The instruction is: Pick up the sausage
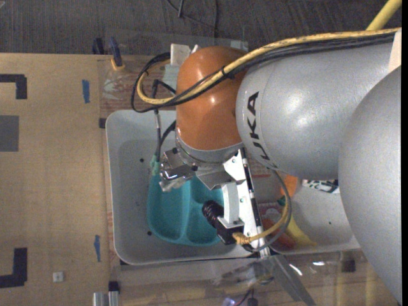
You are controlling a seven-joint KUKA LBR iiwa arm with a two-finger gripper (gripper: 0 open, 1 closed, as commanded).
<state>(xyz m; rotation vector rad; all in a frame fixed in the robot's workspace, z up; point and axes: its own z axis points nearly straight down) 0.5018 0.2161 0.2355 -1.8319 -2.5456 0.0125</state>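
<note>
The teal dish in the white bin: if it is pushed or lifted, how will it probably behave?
The teal dish looks like moulded plastic with thin raised walls, so it is probably stiff and light. On the smooth floor of the white bin it would likely slide, not tip.

Arm (pixel 319 101): big glossy grey casing w/ rounded segments, black "UKA" lettering visible on the side. Orange band (pixel 207 97) above wrist, smooth, dome-like. Yellow cable (pixel 299 43) runs along top of arm beside black cables, looping out past the band. Wrist end: silver metal bracket (pixel 236 190) w/ screws, black connector (pixel 213 212), short yellow-tipped cable at its end.
</note>
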